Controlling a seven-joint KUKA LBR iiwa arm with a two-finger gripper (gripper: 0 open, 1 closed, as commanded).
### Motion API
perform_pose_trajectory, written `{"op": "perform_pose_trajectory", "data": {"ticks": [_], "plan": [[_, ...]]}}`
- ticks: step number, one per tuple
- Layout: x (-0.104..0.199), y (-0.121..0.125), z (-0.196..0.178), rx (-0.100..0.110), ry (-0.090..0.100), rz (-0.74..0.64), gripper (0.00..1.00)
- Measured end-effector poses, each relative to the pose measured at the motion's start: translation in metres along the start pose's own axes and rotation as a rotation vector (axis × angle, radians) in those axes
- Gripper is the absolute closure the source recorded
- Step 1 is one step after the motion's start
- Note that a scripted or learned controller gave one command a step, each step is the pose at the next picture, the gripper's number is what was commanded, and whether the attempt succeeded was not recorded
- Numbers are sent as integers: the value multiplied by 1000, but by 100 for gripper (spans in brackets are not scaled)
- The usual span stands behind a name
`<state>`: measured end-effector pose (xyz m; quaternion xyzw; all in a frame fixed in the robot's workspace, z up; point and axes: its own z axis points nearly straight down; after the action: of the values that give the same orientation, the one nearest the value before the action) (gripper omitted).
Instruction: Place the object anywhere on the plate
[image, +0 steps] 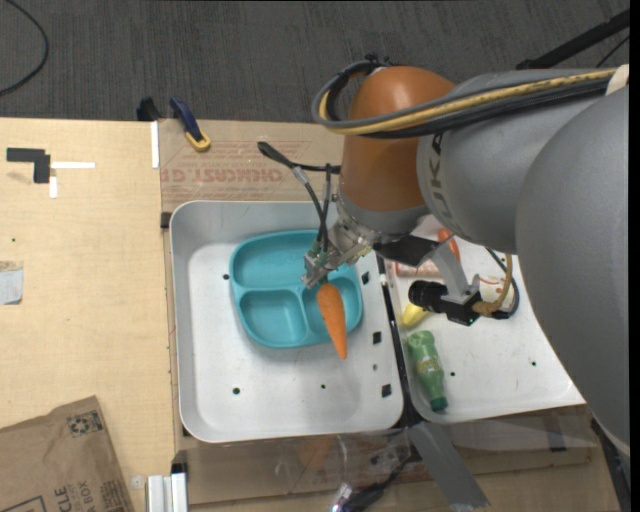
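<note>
The jaws (322, 268) of the grey arm (530, 150) are closing on the thick top end of an orange carrot (332, 318), which is hanging point-down between them over the right edge of a teal plate (275, 295). The carrot's tip is reaching just past the plate's rim, toward the floor of the left white bin (250, 400); whether the carrot is touching the plate is hard to tell. The plate (a divided one, with three compartments) is lying flat in that bin, toward its back. In the right white bin (500, 370), a green bottle (427, 368) is lying near the front, with a small yellow item (412, 316) just behind it. Both bins are sitting on the wooden worktop (80, 290), where a piece of brown cardboard (60, 460) is lying at the front left.
</note>
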<state>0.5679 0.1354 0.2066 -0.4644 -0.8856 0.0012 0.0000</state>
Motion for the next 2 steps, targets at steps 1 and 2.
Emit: {"op": "perform_pose_trajectory", "data": {"ticks": [1,2], "plan": [[0,0,0,0,-1,0,0],[70,-28,102,-13,0,114,0]]}}
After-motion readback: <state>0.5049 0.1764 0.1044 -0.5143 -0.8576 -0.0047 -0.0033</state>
